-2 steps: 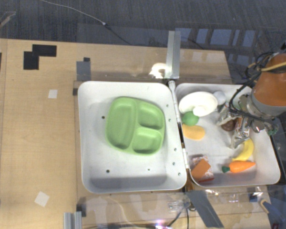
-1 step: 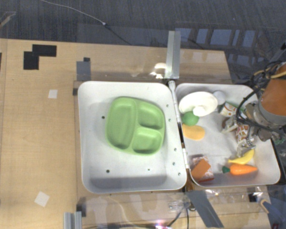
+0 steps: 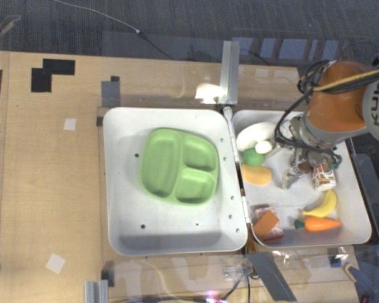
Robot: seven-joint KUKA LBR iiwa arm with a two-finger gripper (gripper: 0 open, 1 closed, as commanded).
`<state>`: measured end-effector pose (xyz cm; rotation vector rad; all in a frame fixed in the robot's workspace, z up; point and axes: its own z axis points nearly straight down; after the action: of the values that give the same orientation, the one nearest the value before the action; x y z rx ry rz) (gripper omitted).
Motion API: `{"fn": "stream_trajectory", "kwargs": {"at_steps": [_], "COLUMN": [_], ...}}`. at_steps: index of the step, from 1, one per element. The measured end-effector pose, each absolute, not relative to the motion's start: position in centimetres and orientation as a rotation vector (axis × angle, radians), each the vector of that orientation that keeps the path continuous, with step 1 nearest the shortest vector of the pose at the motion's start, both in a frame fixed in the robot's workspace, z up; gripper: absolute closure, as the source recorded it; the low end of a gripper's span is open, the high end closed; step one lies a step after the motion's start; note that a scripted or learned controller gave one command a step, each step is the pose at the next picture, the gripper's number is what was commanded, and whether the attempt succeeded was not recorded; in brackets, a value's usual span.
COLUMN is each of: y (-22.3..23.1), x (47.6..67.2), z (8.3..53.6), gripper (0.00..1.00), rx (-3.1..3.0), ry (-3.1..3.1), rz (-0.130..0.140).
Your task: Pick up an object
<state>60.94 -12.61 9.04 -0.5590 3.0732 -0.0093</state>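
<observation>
Right bin, contents: small red-and-white carton near the middle, just beside the gripper (finger state cannot be told); banana and carrot nearer the front; yellow piece, green piece, white egg by the divider. Left bin: green divided tray.
</observation>
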Motion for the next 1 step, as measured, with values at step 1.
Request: {"fn": "stream_trajectory", "kwargs": {"at_steps": [1], "y": [-12.29], "x": [61.68], "z": [9.46], "gripper": [0.0], "rx": [-0.764], "ry": [3.027], "rz": [-0.051]}}
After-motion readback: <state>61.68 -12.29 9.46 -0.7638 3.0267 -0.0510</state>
